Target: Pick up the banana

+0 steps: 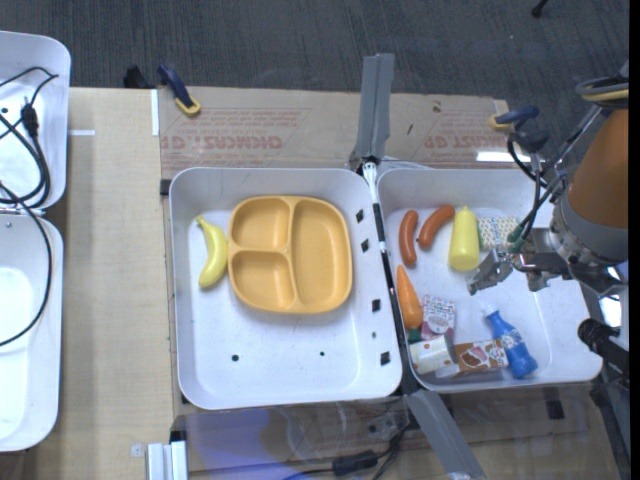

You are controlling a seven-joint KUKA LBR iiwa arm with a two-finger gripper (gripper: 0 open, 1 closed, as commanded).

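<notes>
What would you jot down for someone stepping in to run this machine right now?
End effector: over the right bin, near the yellow bottle; nothing seen in it.
Banana: in the left bin, lying against the left edge of the yellow tray, untouched.
Done: nothing yet.
Left: cross to the left bin, come down on the banana, grip it and lift.

The banana (211, 254) lay wedged between the left bin wall (173, 268) and yellow tray (291, 253); room above was clear.
</notes>
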